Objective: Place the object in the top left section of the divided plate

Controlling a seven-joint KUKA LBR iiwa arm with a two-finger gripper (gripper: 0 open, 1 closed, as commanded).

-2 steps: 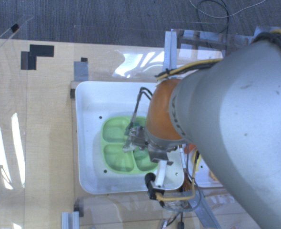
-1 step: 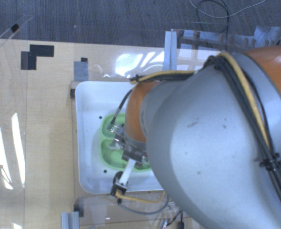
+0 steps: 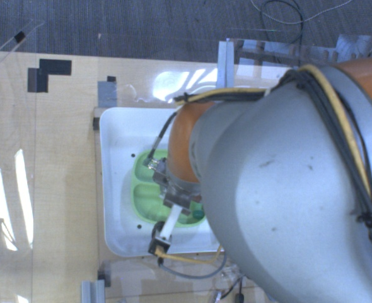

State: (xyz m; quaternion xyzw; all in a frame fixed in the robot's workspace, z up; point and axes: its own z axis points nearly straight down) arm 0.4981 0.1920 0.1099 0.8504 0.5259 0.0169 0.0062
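Grey arm [image 3: 287, 188], nearest the lens, hides the claw, its opening impossible to tell, above the green divided plate [image 3: 145, 191] in the white bin [image 3: 120, 169]; a small green object [image 3: 199, 214] sits at the plate's lower-right edge.

bench [image 3: 47, 188]: pale wood-look, glossy, glare at 9 o'clock | bin [image 3: 116, 169]: smooth white plastic | divided plate [image 3: 145, 191]: glossy green plastic | arm [image 3: 287, 188]: smooth matt grey | floor [image 3: 142, 11]: rough dark carpet, 12 o'clock
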